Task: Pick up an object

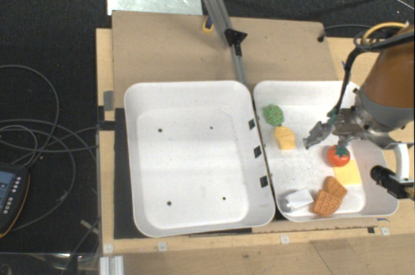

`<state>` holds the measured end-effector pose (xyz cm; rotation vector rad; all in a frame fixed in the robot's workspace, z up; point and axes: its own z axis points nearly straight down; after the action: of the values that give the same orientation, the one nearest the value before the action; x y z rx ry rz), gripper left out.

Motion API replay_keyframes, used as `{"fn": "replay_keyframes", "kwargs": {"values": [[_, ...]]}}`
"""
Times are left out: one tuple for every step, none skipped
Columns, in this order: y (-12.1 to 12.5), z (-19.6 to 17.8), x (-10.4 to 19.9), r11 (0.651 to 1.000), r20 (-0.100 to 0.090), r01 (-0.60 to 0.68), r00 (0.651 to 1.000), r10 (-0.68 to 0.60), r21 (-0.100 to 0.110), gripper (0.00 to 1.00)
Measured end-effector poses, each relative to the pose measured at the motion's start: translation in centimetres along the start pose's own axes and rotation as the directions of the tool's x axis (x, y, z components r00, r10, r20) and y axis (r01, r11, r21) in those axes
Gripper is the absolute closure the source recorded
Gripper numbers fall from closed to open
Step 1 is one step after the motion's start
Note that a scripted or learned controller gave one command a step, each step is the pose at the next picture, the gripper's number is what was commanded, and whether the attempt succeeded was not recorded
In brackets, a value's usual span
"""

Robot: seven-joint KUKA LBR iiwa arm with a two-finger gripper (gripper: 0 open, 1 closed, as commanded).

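Over the right bin (pixel 305 95), claw (pixel 316 136) tipped toward nine o'clock, holding nothing — fingers seemingly slightly parted, hard to tell. Yellow block (pixel 284 137) just beside at nine o'clock; tomato (pixel 338 155) at four o'clock.

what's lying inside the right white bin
The right white bin holds a green bumpy piece, yellow chunk, red tomato, yellow slab, orange waffle, white block. The arm covers its right side.

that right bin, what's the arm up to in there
The arm's pincer hangs over the right bin, between a yellow block and a red tomato-like toy, with nothing seen between its fingers. A green piece, a waffle and a white piece also lie there.
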<state>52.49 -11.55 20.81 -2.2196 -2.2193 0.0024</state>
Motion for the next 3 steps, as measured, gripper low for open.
{"fn": "replay_keyframes", "kwargs": {"values": [[-0.1,5.4,-1.0,1.000,0.000,-0.001,1.000,0.001,0.001,0.00],[0.2,9.7,-1.3,1.000,0.000,0.000,1.000,0.000,0.000,0.00],[0.4,8.4,-1.3,1.000,0.001,0.000,1.000,0.000,-0.006,1.00]]}}
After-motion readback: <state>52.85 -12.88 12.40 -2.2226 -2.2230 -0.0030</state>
